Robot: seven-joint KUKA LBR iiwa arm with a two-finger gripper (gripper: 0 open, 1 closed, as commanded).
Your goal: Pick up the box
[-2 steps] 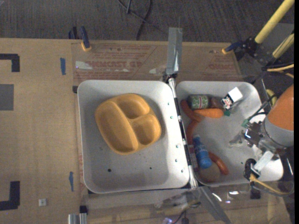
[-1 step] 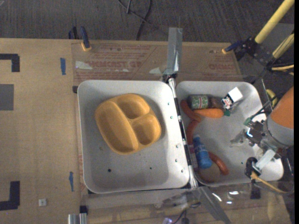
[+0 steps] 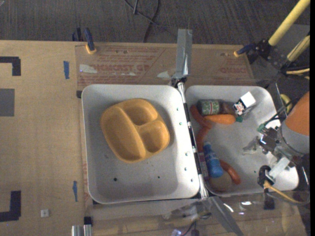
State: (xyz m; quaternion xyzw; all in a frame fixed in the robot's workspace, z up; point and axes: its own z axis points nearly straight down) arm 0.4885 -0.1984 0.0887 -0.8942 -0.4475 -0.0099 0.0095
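White shallow bins sit side by side on a wooden bench. A yellow divided plate (image 3: 135, 130) lies in the left bin (image 3: 93, 181). The box (image 3: 244, 104), white with dark print, rests near the right bin's (image 3: 261, 93) far edge, beside a carrot (image 3: 219, 119) and can (image 3: 210, 106). The gripper (image 3: 268, 149) hovers near that bin's right edge, apart from the box; whether it is open or closed cannot be told

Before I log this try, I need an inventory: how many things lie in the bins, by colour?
Yellow: 1, the divided plate
Orange: 1, the carrot
Blue: 1, the bottle
Green: 1, the can
White: 1, the box
Red: 2, the sausages
Total: 7
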